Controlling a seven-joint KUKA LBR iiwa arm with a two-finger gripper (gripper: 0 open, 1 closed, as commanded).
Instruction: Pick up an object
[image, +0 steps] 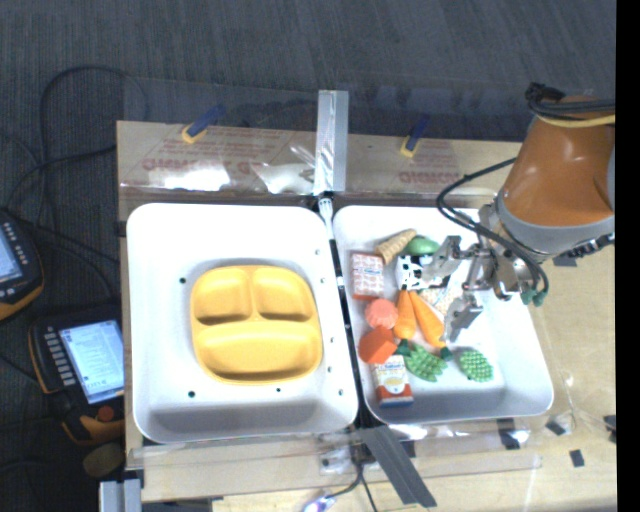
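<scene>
My gripper hangs with fingers apart and nothing between them, the carrot just to its left in a tight heap, so I fear closing on neighbours and slipping off.

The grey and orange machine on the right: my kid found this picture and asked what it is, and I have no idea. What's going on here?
It is a robot arm, photographed by one camera fixed above the bench, looking down at a slant. Its metal two-finger gripper hangs over the right shallow white bin, among toy food: orange plastic carrots, a pink round piece, green leafy pieces and a small juice carton. I see nothing held between its fingers. The left white bin holds a yellow divided plastic tray. The arm's job is to pick up an object.
</scene>
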